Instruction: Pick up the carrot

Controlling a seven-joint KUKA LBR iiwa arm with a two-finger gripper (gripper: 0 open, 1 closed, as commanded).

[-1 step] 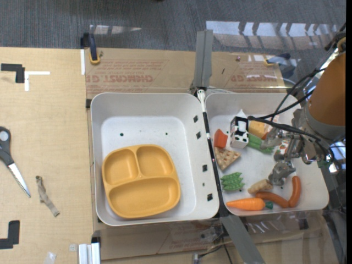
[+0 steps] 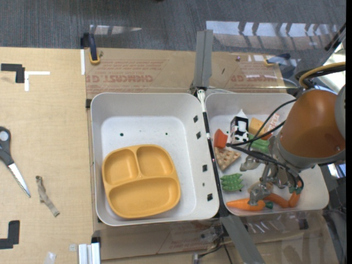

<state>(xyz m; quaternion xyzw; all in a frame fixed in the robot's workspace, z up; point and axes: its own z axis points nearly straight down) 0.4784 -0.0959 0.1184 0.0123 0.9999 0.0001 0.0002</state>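
The carrot (image 2: 240, 204) is orange with a green stub and lies flat along the near wall of the right bin (image 2: 316, 202). My gripper (image 2: 257, 194) hangs low right over the carrot's right end, at or very near its surface. The carrot still rests on the bin floor. The orange-banded wrist (image 2: 311, 126) hides the back right of this bin. A second orange piece (image 2: 285, 201) with a green tip lies just right of the gripper.
The right bin also holds a red piece (image 2: 220, 138), a waffle-like cracker (image 2: 226, 158), a green pea pod (image 2: 231, 181), a black-and-white item (image 2: 239, 126) and a yellow wedge (image 2: 256, 126). A yellow divided plate (image 2: 141, 181) sits in the left bin (image 2: 110, 114). Scissors (image 2: 10, 164) lie far left.
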